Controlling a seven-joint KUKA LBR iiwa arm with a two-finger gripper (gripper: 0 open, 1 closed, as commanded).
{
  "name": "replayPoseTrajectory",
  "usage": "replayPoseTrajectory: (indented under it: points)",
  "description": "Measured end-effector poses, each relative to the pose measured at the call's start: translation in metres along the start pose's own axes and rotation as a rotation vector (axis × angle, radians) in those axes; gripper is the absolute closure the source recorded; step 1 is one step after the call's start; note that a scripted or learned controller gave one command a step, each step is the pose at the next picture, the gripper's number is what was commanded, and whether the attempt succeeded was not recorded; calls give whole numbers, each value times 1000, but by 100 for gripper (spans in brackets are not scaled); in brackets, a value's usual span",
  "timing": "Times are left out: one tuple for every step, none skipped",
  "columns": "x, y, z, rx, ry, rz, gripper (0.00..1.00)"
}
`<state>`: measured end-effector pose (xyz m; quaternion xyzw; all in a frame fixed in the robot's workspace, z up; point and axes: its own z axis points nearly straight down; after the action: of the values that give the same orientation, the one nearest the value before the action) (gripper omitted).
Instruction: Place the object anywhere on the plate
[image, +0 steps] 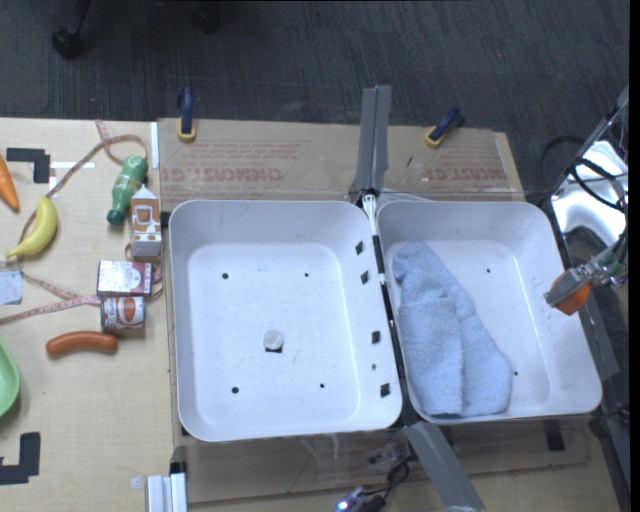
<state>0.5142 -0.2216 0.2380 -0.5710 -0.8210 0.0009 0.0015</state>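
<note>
- Banana (33, 229) and carrot (8, 183) at far left
- Green bottle (127, 185) above a small carton (146, 229)
- Can (124, 313), perhaps soup
- Sausage (82, 344) at lower left
- Blue towel (446, 335) in the right bin (560, 250)

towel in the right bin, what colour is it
Light blue towel, seen in the camera view.

A dark grey carpeted floor (300, 50) is seen along the top, with what may be a chair's wheeled base (75, 35) at the upper left. Below it, a light wooden bench (60, 420) is spread across the left side. A brown cardboard sheet (270, 160) is laid under two white bins (185, 300), held by blue-and-yellow clamps (185, 112). Even, soft light is cast throughout.
</note>
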Motion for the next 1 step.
replayPoseTrajectory:
  points:
    - [10, -30, -128, -3, -4, -97, 100]
